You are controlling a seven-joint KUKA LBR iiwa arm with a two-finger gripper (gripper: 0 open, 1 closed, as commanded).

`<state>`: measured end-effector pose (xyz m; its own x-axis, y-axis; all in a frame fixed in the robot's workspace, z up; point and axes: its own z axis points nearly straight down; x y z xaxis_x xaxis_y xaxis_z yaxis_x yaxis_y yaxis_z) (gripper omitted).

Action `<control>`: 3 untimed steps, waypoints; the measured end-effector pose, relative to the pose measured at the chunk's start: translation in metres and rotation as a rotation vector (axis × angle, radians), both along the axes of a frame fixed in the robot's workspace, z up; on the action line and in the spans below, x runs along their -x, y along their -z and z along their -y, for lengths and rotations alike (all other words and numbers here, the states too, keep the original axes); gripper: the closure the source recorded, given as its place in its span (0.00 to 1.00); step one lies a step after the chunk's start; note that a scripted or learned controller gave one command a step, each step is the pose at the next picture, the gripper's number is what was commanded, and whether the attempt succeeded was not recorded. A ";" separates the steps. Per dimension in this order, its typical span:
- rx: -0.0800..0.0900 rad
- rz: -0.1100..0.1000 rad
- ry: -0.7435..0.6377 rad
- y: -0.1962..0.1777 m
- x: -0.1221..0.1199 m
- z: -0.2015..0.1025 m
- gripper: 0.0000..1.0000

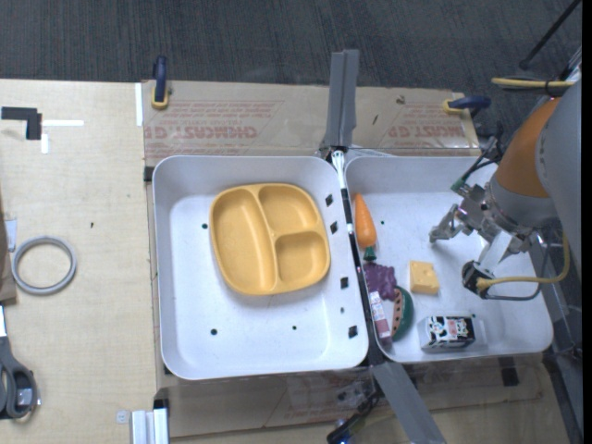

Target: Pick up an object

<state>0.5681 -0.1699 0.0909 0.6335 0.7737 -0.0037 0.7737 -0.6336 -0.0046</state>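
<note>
Milk carton [449,331], a small box printed in black and white cow patches, lies on its side at 6 o'clock in the right bin [518,340], close to the near wall. At 8 o'clock a watermelon slice [400,314] shows a red face and a green rind, pressed against the wall that divides the bins. Just beyond it sits a knobbly purple bunch of grapes [379,278]. A pale yellow cheese wedge [424,277], blocky and matte, rests near the bin's middle, apart from the grapes. At 10 o'clock a smooth orange carrot [365,222] lies along the dividing wall.

The gripper [450,228] hangs at 1 o'clock from the cheese, over bare white floor, touching none of the objects; whether its jaws are wide or narrow cannot be told.

The left bin [185,340] bears a glossy yellow plate [270,239] with three compartments. At 12 o'clock, beyond both bins, lies flat printed cardboard [231,128].
</note>
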 end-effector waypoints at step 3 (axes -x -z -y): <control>0.003 0.000 0.559 0.001 -0.077 0.030 0.00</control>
<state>0.6446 -0.2002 0.0895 0.9473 0.3203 -0.0053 0.3203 -0.9473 -0.0020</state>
